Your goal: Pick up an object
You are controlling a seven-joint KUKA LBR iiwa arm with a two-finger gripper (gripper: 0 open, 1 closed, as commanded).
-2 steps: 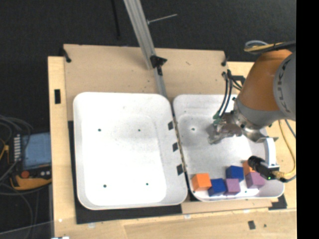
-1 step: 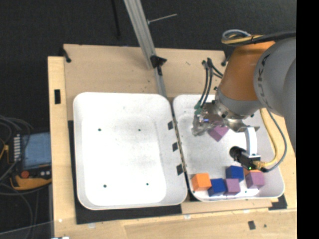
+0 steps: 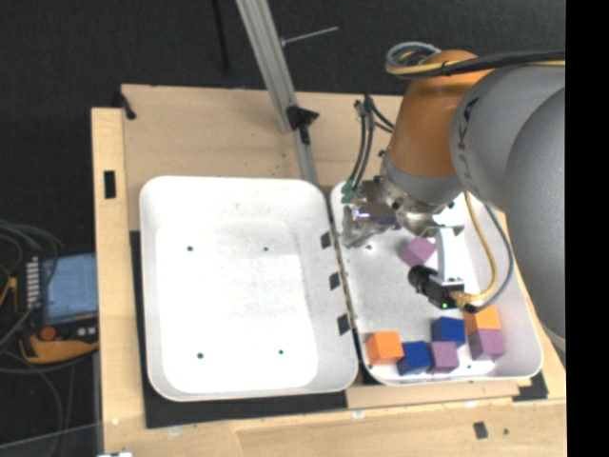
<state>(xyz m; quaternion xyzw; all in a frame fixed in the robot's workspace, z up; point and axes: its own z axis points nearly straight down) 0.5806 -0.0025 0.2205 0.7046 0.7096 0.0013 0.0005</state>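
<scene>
My gripper hangs over the far left corner of the right bin, close to the wall it shares with the left bin. Under the grey and orange wrist, a pale purple block lies just right of the gripper. Along the near edge of the right bin sit an orange block, a blue block, a purple block, a second blue block, a small orange block and another purple block. I see nothing between the fingers.
The left bin stands beside the right one. A slanted metal pole rises behind the bins. A black connector with a yellow cable hangs from the wrist over the right bin. A blue device lies off the bench at the left.
</scene>
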